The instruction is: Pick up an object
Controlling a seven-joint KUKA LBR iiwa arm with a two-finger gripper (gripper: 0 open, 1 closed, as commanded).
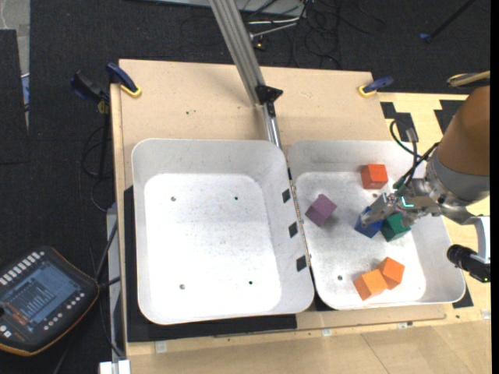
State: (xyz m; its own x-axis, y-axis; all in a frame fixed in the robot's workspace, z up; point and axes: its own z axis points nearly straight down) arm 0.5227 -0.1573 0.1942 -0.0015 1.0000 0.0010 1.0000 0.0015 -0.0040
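Reaching in from the right, the grey arm (468, 150) is seen with its gripper (387, 211) lowered into the right-hand white bin (437, 291), down among a tight cluster of blocks. A blue block (367, 225) and a green block (396, 226) are found directly under the gripper, touching each other, the blue one on the left and the green one on the right. How far the gripper is spread cannot be told, as its tip is lost against the two blocks, and no block can be confirmed as held. A purple cube (320, 209) is noted near the left wall of the same bin, tilted on an edge, apart from the cluster. An orange block (374, 175) is set toward the far side of the bin, above the gripper and not touching it. Two more orange blocks (380, 278) are lying together toward the near side, in contact with one another. The left-hand white bin (156, 162) is recorded beside the right one, their walls meeting along the middle. Both bins are resting on a pale wooden bench (195, 92). A handheld control pendant (39, 298) is observed on the dark floor at the lower left, well apart from the bench.
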